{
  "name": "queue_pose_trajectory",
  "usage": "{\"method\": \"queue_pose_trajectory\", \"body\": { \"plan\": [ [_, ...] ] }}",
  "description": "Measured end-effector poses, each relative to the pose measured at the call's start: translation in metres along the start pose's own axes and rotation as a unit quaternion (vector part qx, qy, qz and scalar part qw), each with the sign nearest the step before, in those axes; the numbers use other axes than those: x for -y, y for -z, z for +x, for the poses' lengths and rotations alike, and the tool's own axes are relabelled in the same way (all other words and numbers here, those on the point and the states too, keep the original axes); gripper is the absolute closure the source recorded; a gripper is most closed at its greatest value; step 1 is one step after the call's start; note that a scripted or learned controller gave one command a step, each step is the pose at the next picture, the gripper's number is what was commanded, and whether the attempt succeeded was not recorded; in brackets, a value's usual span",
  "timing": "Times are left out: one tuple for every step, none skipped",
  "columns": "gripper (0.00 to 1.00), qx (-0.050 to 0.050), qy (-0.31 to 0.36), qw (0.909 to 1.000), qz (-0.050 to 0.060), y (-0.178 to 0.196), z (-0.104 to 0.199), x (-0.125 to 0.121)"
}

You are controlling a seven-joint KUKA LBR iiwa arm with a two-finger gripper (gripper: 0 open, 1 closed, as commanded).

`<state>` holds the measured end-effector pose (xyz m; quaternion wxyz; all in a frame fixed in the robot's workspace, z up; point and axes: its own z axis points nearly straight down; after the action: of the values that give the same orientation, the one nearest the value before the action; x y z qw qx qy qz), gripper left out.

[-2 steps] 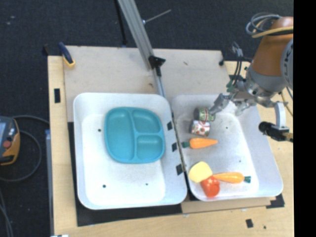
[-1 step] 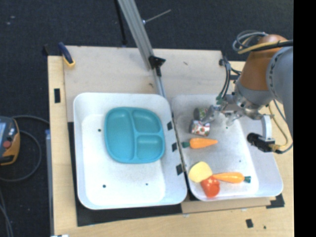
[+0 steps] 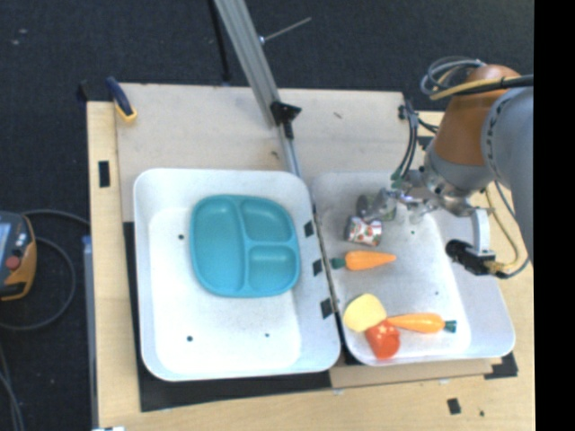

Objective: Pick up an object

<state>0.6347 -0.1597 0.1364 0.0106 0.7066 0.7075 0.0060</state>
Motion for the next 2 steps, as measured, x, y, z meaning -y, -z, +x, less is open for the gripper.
{"method": "queue_pose_trajectory", "body": {
  "plan": [
    [1.0,-0.001,0.0,1.0,0.001,0.008,0.0,0.0],
    [1.0,-0.003,0.001,1.0,0.009,0.068,0.007,-0.007]
  ]
}}
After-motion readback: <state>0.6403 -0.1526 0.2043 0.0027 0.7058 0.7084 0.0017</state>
